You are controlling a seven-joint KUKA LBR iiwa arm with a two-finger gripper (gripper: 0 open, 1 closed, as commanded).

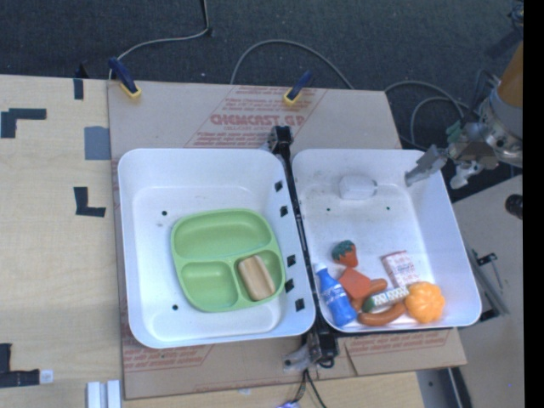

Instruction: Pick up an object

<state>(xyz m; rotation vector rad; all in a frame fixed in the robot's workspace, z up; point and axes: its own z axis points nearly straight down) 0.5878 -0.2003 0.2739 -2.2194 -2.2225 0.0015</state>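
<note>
A cardboard sheet [255, 117] covers the bench [42, 228]; two white bins [140, 228] [442, 219] sit side by side on it.

You've got two smooth, slightly glossy white plastic bins [136, 228] sitting on matt brown cardboard [246, 117], on top of a pale wood-grain bench [42, 253]. The green divided tray [223, 257] looks like matt plastic, and the blue bottle [336, 300] is shiny plastic. The floor's dark, rough carpet [340, 15].
</note>
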